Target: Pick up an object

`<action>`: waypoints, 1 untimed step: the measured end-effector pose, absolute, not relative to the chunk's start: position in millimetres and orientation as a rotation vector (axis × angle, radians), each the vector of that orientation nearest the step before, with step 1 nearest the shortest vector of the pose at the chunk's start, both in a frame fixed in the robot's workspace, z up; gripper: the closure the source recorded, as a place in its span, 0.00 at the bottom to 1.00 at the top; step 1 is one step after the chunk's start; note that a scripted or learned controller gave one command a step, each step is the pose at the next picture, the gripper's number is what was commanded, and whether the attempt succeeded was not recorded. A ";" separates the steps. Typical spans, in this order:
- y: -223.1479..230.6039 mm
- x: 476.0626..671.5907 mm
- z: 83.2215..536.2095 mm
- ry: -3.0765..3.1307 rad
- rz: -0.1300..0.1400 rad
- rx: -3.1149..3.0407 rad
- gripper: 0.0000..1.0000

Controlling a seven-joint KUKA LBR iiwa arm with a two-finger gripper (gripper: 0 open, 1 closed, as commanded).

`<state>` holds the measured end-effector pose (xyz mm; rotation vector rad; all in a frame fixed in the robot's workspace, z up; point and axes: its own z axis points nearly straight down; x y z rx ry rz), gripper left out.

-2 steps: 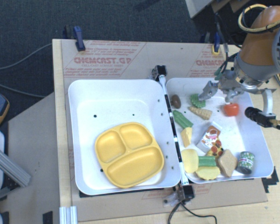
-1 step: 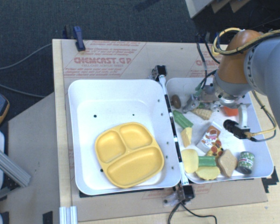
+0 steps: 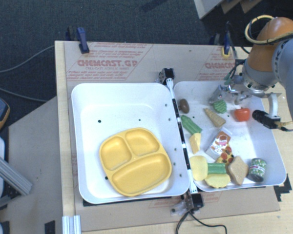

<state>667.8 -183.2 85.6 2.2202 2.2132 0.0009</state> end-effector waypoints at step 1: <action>-179.1 667.7 96.3 2.219 0.003 2.217 1.00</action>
